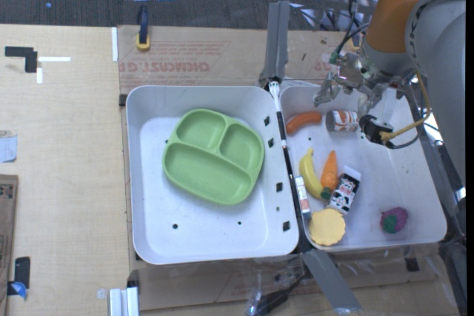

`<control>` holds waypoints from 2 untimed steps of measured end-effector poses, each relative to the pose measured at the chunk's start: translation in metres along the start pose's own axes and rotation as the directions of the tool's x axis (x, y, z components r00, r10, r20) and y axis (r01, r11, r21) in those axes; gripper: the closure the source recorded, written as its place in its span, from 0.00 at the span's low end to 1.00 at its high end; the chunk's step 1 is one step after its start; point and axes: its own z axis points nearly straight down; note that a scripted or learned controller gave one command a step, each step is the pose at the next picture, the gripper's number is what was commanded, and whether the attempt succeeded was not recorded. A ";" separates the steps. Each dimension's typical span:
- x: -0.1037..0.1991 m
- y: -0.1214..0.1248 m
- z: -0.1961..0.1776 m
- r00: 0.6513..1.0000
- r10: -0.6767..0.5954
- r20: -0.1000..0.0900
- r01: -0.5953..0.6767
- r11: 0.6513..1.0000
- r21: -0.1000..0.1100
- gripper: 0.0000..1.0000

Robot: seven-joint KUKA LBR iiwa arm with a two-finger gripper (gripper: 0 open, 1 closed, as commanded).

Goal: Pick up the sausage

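1. The gripper is hanging above the right bin, spread wide, gripping nothing.
2. The sausage is lying just left of the gripper, likely light, smooth, slippery; gripping mid-length looks best.

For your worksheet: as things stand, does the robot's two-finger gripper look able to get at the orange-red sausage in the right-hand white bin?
Probably yes. The orange-red sausage lies uncovered near the right white bin's far-left corner, apart from the small can. The two-finger gripper hovers close by. The bin wall alongside may crowd one finger.
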 end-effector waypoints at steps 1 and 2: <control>-0.010 -0.019 0.073 0.972 -0.237 -0.001 0.237 0.972 0.003 0.00; -0.006 -0.005 0.077 0.979 -0.203 -0.002 0.203 0.979 0.028 0.00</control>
